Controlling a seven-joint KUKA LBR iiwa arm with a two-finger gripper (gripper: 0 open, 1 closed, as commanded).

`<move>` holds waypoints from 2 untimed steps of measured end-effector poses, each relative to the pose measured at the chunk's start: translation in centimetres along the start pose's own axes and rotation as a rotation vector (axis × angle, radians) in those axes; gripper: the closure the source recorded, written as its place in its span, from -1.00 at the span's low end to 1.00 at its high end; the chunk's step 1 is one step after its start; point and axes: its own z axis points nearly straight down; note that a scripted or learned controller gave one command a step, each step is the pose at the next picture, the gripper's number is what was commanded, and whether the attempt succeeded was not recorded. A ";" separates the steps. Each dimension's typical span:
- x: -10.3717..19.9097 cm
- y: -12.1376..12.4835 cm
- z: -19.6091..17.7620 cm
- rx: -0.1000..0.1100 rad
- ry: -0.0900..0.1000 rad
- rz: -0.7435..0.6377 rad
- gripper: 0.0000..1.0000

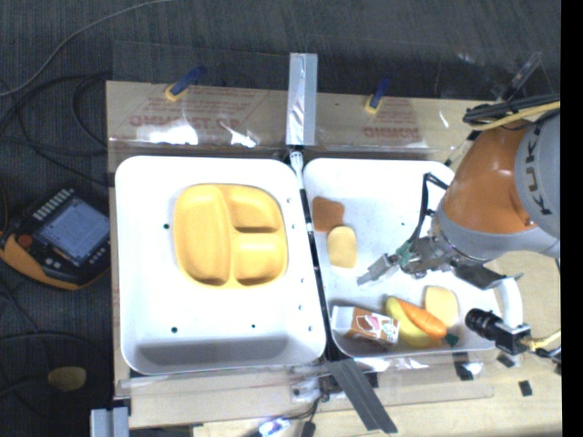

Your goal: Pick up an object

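The right bin [383, 198] holds several toy foods. A brown slab [328, 212] and a pale yellow chunk [342, 246] lie near its left wall. Along its front edge sit a printed packet [373, 326], a banana [405, 326], an orange carrot [426, 320] and a yellow block [441, 304]. My gripper [375, 269] hangs low over the bin's middle, pointing left. It is just right of the pale chunk and above the banana, and I see nothing held in it. The orange wrist band [487, 189] is behind it.
The left bin [146, 271] carries a yellow divided plate [230, 233]. A metal divider strip [302, 98] stands between the bins at the back. A teach pendant [64, 235] and cables lie on the floor to the left. A black fitting [492, 326] sits at the right bin's front corner.
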 end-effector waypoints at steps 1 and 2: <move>-5.6 -0.7 9.4 -0.012 -0.005 -0.061 -1.00; -5.5 -0.6 8.4 -0.014 -0.005 -0.061 1.00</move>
